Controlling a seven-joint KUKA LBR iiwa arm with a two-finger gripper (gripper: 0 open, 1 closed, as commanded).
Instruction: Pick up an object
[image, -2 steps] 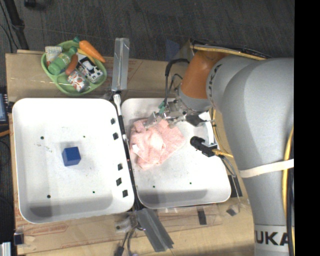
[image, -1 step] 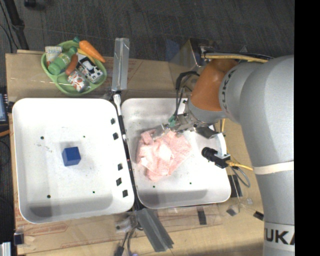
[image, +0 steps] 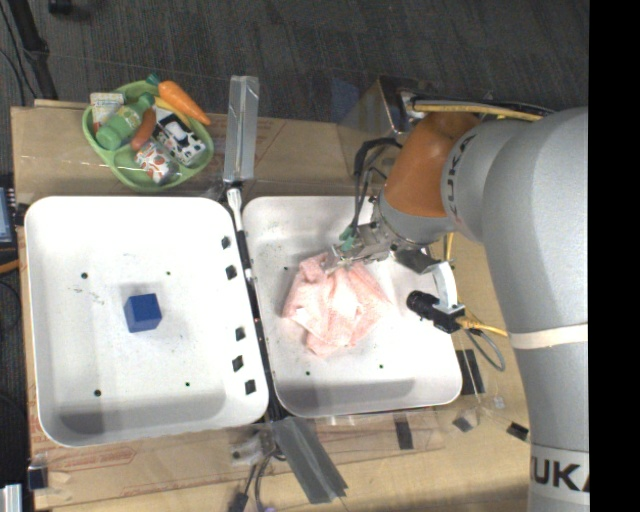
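Observation:
A crumpled pink cloth (image: 335, 302) lies in the middle of the right bin (image: 300, 385). My gripper (image: 352, 250) reaches down from the right and sits at the cloth's upper edge, touching or just above it. The wrist and the orange band (image: 425, 170) hide much of the hand. A blue cube (image: 143, 312) rests on the floor of the left bin (image: 60, 400), far from the gripper.
A green bowl (image: 110, 165) with toy food, among it a carrot (image: 180, 98), stands on the bench beyond the left bin. A metal divider (image: 240, 125) runs between the bins. The grey arm (image: 530, 250) covers the right side of the bench.

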